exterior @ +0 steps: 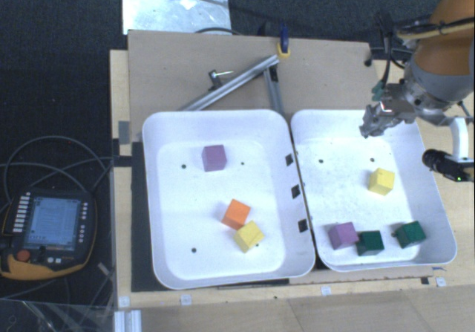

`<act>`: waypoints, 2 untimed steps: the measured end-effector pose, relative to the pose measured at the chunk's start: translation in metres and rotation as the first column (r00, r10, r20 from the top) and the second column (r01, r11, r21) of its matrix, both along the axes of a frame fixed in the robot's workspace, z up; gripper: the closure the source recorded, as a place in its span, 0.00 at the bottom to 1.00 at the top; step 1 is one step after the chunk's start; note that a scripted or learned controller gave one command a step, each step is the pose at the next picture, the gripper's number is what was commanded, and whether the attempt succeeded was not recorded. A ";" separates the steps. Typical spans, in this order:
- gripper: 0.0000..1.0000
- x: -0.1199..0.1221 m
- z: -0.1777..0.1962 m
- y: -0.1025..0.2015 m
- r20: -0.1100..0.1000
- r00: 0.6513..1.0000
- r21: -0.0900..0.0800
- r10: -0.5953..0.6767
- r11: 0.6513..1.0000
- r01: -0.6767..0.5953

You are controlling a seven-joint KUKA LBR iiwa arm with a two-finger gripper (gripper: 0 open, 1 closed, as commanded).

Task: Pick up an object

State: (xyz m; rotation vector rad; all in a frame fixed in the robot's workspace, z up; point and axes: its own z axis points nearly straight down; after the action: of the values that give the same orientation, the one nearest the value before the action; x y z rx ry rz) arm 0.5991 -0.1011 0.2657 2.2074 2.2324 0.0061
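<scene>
My gripper hangs over the far part of the right bin, above bare floor, with nothing seen between its fingers. In that bin a yellow cube lies below and slightly right of the gripper. Along the bin's near edge sit a purple cube, a dark green cube touching it, and another green cube. The left bin holds a purple cube, an orange cube and a yellow cube that touches the orange one.
A grey metal rod lies on the brown board behind the bins. A teach pendant with cables rests on the floor at the left. The arm's body fills the upper right.
</scene>
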 end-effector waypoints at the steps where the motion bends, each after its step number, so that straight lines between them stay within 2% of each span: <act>1: 1.00 0.012 -0.005 0.042 -0.001 1.000 -0.001 -0.002 1.000 0.002; 2: 1.00 0.029 -0.011 0.089 -0.001 1.000 0.000 -0.001 1.000 0.001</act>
State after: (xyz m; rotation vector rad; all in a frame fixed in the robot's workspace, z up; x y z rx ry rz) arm 0.6281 -0.0124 0.2544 2.2093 2.2312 0.0046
